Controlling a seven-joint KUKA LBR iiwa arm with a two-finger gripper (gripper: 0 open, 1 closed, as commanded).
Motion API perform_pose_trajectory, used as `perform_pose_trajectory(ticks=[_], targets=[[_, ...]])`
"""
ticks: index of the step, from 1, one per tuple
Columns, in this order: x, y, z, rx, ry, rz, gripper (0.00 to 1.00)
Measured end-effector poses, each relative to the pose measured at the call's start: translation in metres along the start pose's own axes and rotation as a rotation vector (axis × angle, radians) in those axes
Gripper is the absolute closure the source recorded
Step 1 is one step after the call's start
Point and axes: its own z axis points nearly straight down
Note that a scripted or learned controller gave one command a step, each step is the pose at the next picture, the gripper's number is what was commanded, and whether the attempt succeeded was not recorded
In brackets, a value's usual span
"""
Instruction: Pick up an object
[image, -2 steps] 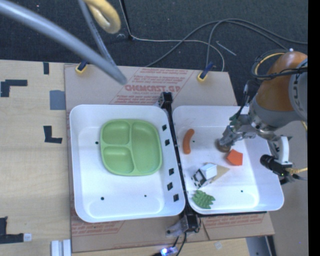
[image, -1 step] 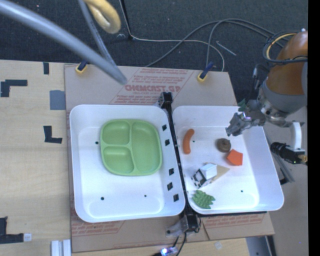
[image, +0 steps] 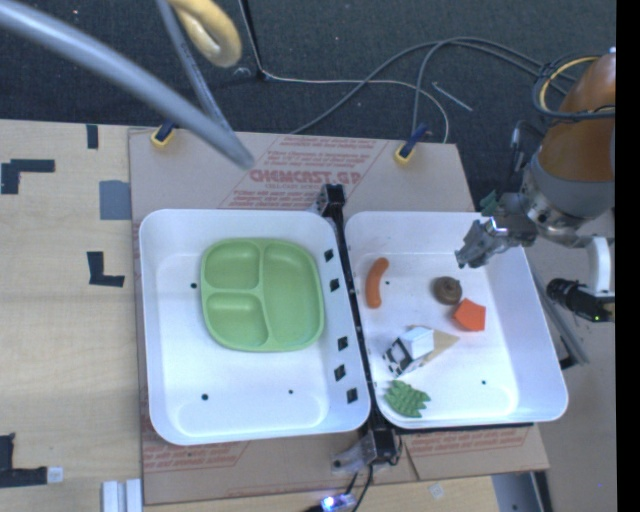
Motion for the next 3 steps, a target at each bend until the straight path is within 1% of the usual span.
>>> perform_pose_trajectory(ticks=[1, 2, 3], targets=[[0.045, 0.003, 0.012, 0.002, 0.0, -0.004, 1.0], [0.088, 0.012, 0.017, 0.002, 0.0, -0.004, 1.0], [0.144, 0.028, 0.021, 0.002, 0.0, -0.005, 1.0]])
